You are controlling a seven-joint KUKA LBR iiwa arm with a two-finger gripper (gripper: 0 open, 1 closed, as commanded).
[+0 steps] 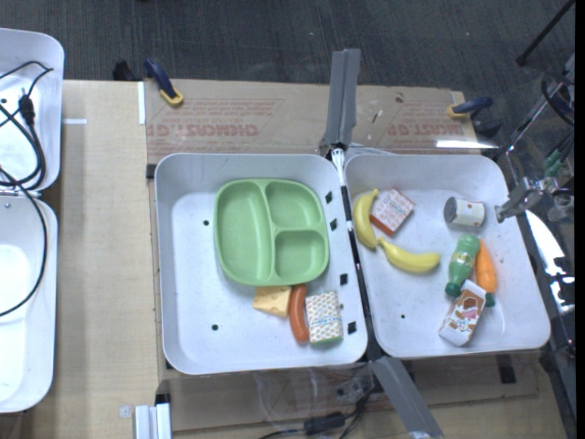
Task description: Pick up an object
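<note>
From my desk I judge the task as not yet started. Nothing is lifted, every object lies in a bin, and all the work is left to do. The largest thing is the cardboard sheet [274,117] behind the green plate [271,230]. It carries red print, upside down from this view, and I cannot read it safely. The left bin [183,273] holds the plate itself, and the right bin [411,327] stands just to the right of it. Well to the right of the plate, at the far rim of the right bin, I see a grey part that I take for the gripper [521,204]. Whether it is spread or pressed together I cannot tell, and I see no object in it. Any object can serve. To the right of the plate are two bananas [409,260], then a juice carton [462,312], a green bottle [462,263] touching a carrot [485,269], a red and white box [391,210] and a white can [465,211] — the can is nearest to the gripper. In front of the plate lie a patterned box [324,318], a sausage [298,313] and a cheese wedge [271,301], close together. The labels on the boxes and the carton are too small to read.
</note>
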